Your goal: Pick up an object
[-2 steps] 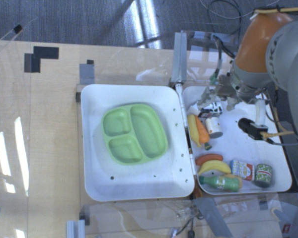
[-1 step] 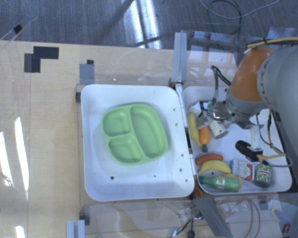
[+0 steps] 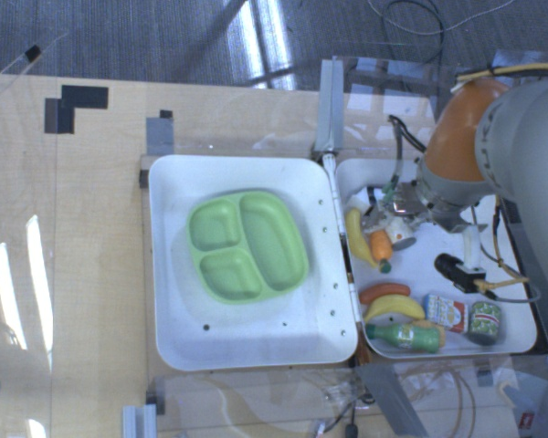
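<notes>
From the camera view, you had the gripper [image 3: 390,210] low over the right bin [image 3: 521,331], near its left wall toward the far edge; whether anything sat in its grasp could not be told. Just beside it lay a carrot [image 3: 381,245] and a banana [image 3: 354,234] along the left wall. A green divided plate [image 3: 247,245] sat in the middle of the left bin [image 3: 173,336].
</notes>
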Available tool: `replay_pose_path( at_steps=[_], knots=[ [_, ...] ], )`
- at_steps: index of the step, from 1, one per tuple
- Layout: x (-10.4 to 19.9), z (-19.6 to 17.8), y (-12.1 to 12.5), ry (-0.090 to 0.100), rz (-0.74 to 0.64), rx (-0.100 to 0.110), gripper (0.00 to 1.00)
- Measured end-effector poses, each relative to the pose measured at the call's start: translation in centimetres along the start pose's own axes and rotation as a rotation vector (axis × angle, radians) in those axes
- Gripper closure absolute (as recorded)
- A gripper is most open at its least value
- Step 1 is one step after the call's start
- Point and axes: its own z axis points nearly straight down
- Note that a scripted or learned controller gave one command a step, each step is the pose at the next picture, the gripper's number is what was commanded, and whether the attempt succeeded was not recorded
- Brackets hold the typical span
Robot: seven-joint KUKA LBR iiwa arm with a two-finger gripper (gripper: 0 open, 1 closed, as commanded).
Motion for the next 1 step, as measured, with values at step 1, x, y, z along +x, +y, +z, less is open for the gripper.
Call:
replay_pose_path(
  at_steps=[1],
  knots=[
    [3.66, -10.99, 1.01, 0.0, 0.104, 0.003, 1.0]
  ],
)
